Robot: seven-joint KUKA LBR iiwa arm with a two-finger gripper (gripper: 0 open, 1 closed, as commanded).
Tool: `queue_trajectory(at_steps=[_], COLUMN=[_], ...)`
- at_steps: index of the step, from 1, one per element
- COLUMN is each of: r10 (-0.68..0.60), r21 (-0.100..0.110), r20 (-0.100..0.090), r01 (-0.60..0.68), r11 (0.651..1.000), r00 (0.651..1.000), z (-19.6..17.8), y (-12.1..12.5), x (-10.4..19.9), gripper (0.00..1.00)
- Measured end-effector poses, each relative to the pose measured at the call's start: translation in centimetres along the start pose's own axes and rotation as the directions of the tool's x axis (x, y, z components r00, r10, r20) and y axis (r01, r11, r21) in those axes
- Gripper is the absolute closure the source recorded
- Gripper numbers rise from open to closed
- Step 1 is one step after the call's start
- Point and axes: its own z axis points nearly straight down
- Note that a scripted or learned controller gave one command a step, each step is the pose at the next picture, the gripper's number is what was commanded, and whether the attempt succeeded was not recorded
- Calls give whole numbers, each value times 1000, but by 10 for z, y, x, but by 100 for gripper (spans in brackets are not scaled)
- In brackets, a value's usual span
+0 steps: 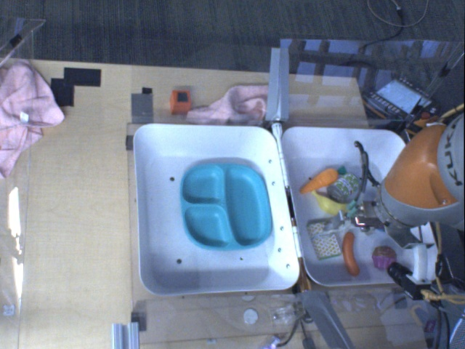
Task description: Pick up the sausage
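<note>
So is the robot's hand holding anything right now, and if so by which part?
Nothing is visibly held. The hand sits just above the sausage, which lies flat in the right bin, not between its fingers.

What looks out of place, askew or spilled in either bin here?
Nothing is spilled or damaged. The right bin holds a loose cluster: sausage, carrot and other small items. The blue divided plate lies flat in the left bin. Outside them, pink cloths lie crumpled.

Sausage [350, 253] in right bin [314, 271] (divided tray [226, 204] in left bin [156, 217])
</note>
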Motion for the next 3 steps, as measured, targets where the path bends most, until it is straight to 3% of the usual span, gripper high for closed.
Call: queue_trajectory(at_steps=[1, 2, 3], r10=[39, -107, -111], r21=[12, 13, 7], r20=[3, 1, 2], r01=[-39, 107, 111], r11=[999, 994, 994], r00=[999, 994, 994], z=[-110, -3, -14], y=[-2, -4, -1], x=[-8, -5, -5], gripper=[0, 0, 100])
